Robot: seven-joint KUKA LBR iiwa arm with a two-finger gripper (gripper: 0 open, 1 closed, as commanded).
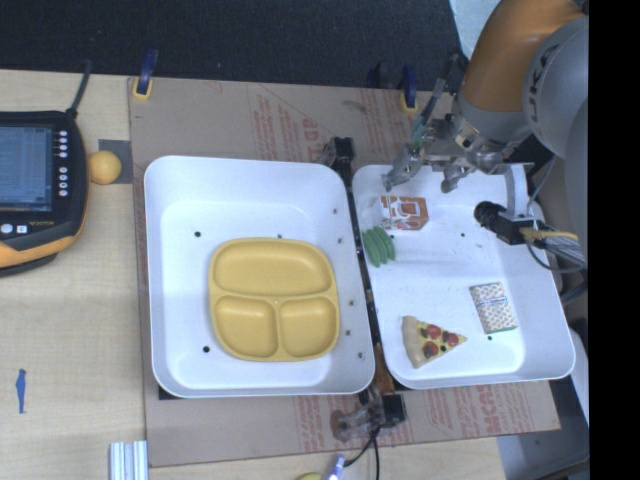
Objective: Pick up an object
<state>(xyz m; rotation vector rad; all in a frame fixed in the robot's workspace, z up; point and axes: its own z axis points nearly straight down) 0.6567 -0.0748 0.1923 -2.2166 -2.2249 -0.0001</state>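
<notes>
Arm enters from the right, orange band at the top right corner. Gripper (427, 171) hangs over the far left corner of the right bin (540, 368). Its two fingers stand apart, one tip at left, one at right, with bare white bin floor showing between them. Nothing is between the fingers.

Right bin contents:
- small orange-and-white printed card (404, 211), just near of the gripper's left finger, close to the far wall. Not touching the fingers as far as I can see.
- green ridged object (380, 245), against the bin's left wall, just near-left of the card.
- pizza slice toy (430, 340), near part of the bin, lying flat, point towards the right.
- small checkered patch (493, 306), right of the pizza slice and a bit farther back, apart from it.
- black cable fitting (500, 220) from the arm sits over the far right part of the bin.

Left bin (165, 268) holds a yellow divided tray (272, 298), three compartments, one wide at the far side and two smaller at the near side, flat, about centred.

Outside the bins: teach pendant (35, 188) at the far left of the bench, with a yellow ball (104, 166) just right of it. Bins sit side by side on a cardboard sheet (250, 108), and their inner walls are touching or nearly so.
</notes>
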